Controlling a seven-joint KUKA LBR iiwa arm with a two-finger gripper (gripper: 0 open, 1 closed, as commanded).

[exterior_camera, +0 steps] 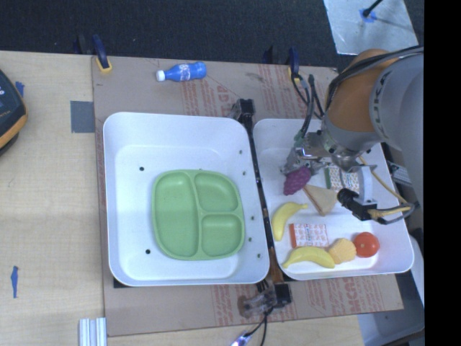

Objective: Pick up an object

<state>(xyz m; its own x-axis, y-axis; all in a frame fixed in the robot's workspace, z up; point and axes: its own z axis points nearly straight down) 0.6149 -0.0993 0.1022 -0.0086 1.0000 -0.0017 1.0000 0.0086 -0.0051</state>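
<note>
My gripper (308, 157) hangs low over the upper left part of the right bin (270, 139), under the orange-banded wrist. Just below it, touching or nearly touching, lies a bunch of purple grapes (296, 181). A tan sandwich wedge (322, 198) sits right of the grapes. Further down are a yellow banana (285, 218), a red and white packet (308, 234), a second banana (310, 258), an orange fruit (343, 250) and a red tomato (366, 244). Nothing is visibly lifted.
The left bin (122, 143) holds a green divided plate (197, 213). A small blue bottle (181, 72) lies on the cardboard behind the bins. A black and orange device (9, 110) sits at the far left edge. Clamps and cables run between the bins.
</note>
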